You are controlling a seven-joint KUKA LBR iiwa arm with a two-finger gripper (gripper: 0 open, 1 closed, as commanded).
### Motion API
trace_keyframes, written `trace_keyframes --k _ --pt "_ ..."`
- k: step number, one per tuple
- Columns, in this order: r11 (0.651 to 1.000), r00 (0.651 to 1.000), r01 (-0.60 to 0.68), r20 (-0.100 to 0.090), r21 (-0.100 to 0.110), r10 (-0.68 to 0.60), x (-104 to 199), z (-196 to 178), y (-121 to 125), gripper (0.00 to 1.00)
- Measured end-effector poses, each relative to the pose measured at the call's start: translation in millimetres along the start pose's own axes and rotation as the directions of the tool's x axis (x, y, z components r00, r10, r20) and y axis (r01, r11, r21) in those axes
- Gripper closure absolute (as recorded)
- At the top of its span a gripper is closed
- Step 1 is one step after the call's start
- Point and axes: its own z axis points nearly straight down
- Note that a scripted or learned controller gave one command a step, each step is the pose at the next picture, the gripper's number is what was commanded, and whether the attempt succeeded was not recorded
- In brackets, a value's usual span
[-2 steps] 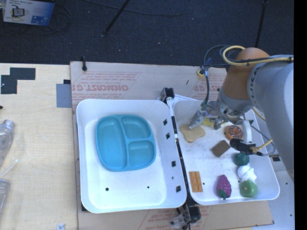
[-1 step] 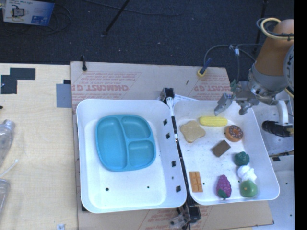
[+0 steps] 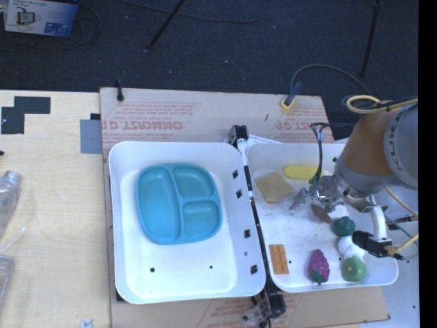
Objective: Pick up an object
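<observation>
Banana (image 3: pixel 301 172) lies crosswise, beside tan bread (image 3: pixel 274 186).

The right bin (image 3: pixel 273 289) holds the loose pieces. A yellow banana-like piece (image 3: pixel 299 172) lies flat near the back wall, with a tan bread slice (image 3: pixel 273 186) just beside it. An orange waffle-like block (image 3: pixel 278 259) lies at the front left. A purple grape bunch (image 3: pixel 318 265) and a green apple (image 3: pixel 354 270) sit near the front, and a dark green round piece (image 3: pixel 344 225) lies behind the apple.
</observation>
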Motion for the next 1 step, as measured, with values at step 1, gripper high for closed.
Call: trace_keyframes --k 1 --pt "1.000 1.000 0.001 -0.002 0.000 -0.001 25.7 6.1 70.9 0.00"
